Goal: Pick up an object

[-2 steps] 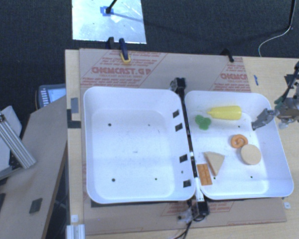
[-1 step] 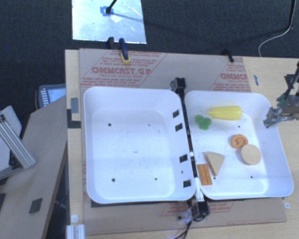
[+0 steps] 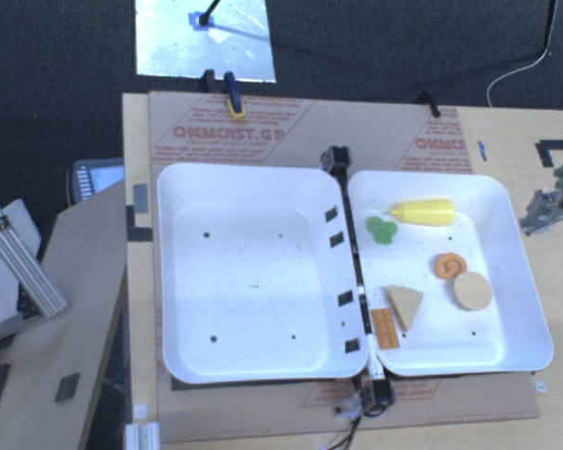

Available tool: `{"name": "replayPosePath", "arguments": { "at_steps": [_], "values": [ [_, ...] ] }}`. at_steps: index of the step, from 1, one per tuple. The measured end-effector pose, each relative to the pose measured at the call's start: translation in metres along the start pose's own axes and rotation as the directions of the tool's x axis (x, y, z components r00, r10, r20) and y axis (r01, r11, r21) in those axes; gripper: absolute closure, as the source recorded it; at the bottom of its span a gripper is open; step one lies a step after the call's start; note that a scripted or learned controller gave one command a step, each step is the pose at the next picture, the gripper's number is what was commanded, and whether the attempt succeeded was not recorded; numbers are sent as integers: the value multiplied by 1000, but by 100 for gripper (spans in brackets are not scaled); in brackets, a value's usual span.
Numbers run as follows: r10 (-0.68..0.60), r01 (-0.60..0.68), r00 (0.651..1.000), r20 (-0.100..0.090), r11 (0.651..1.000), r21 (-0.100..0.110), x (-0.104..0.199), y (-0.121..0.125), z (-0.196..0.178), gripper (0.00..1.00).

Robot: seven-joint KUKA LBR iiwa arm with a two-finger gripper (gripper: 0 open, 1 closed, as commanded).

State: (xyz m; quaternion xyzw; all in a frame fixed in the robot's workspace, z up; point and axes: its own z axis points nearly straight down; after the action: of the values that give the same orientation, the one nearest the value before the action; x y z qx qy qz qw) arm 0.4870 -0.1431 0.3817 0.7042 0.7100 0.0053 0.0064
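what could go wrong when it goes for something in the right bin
The orange spiral and the tan disc lie almost touching, so closing on one may nudge the other. The tan wedge and orange strip sit near the bin's inner wall, which could block a finger. The gripper is at the frame's right edge, outside the bin.

You see 2 bins side by side; the left bin [image 3: 249,279] sits beside the right bin [image 3: 507,251]. In the right bin, a bottle [image 3: 422,213] lies at the back, a wedge [image 3: 404,306] at the front, and a disc [image 3: 472,291] to the wedge's right.
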Motion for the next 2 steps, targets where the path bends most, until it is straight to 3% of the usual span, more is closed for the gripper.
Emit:
{"name": "replayPosePath", "arguments": {
  "at_steps": [1, 2],
  "values": [
    [-4, 4, 1000, -4, 1000, 15, 80, 1, 34, 100],
    [-6, 6, 1000, -5, 1000, 11, 180, 2, -5, 100]
  ]
}}
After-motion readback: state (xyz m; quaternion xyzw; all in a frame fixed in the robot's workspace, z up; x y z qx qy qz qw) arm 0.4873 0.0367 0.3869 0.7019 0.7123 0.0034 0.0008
